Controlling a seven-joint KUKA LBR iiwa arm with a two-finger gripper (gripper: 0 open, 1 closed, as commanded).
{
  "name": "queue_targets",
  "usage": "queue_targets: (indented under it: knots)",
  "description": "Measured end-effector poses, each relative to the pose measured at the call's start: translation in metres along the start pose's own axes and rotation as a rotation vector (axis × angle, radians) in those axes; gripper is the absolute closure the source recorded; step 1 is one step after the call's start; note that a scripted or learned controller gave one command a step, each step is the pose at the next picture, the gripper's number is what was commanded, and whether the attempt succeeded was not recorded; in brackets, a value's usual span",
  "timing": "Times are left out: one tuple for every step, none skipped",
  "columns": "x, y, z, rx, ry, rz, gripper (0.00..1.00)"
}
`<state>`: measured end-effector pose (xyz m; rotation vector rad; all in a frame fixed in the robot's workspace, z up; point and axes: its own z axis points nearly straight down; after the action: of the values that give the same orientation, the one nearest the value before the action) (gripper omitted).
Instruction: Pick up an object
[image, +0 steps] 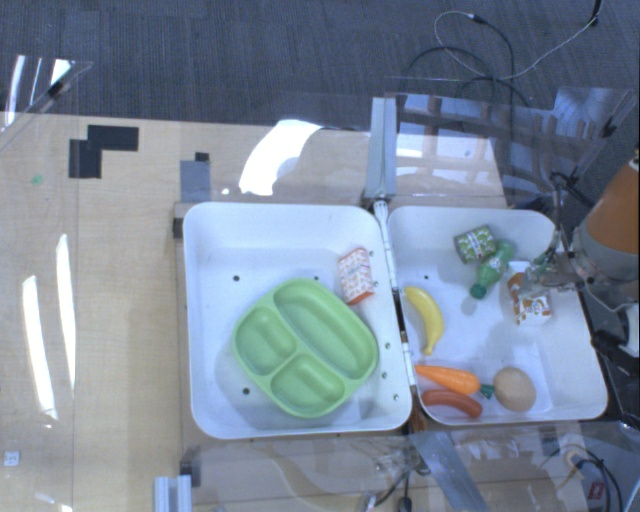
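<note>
Nearest the camera, along the front wall of the right bin (590, 405), a red sausage (452, 403) is seen lying just in front of an orange carrot (449, 379), with a tan egg (514, 389) close beside them on the right. A yellow banana (427, 317) is laid lengthwise near the bin's left wall. Toward the back, a small green carton (475, 243) is found, and a green bottle (490, 270) is tilted just in front of it, the two touching or nearly so. At the right side of this bin a small white and orange carton (529, 306) is seen directly under the gripper (548, 276); contact between them cannot be judged, and the state of the jaws cannot be told from this view. Printing is visible on the cartons, but no word or brand can be read.

In the left bin (200, 320) a light green plate (305, 346) with three compartments is set on the floor, turned at an angle. A small white and red packet (355, 275) is propped near the right wall of that bin, just behind the plate; its label is too blurred to be read.

Both bins are set side by side on a pale wooden bench (90, 300)
</note>
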<state>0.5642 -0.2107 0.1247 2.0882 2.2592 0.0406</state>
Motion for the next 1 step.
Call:
queue_targets:
  knots:
    - [0.0002,-0.0021,0.0026,0.006,0.001,0.001,0.0]
